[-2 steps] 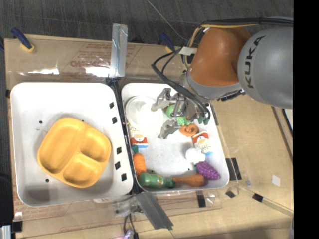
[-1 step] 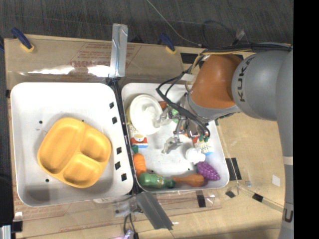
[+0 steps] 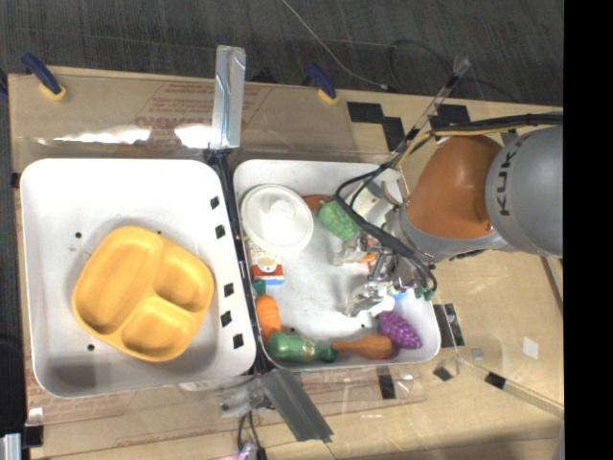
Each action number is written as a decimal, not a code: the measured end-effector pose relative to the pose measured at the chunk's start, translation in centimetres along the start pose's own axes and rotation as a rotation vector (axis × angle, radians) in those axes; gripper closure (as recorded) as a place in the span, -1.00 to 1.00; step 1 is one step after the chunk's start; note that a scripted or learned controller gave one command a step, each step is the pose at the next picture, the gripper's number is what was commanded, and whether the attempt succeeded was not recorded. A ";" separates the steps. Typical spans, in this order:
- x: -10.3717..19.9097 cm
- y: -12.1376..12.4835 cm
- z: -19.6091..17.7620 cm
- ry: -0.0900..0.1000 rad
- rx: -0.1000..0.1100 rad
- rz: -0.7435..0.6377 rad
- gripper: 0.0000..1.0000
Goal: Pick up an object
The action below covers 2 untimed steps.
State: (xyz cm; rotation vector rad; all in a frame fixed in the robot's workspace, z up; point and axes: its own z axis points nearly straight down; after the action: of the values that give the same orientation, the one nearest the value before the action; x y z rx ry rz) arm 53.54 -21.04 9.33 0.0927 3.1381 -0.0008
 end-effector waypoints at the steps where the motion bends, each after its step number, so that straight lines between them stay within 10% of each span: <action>1: -3.3 0.3 -0.1 -0.002 0.000 0.027 -1.00; 2: -4.4 0.3 -0.1 -0.004 0.001 -0.006 -1.00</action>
State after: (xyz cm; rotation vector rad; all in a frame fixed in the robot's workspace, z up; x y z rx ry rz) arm 57.92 -21.01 9.43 0.0832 3.1348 -0.0023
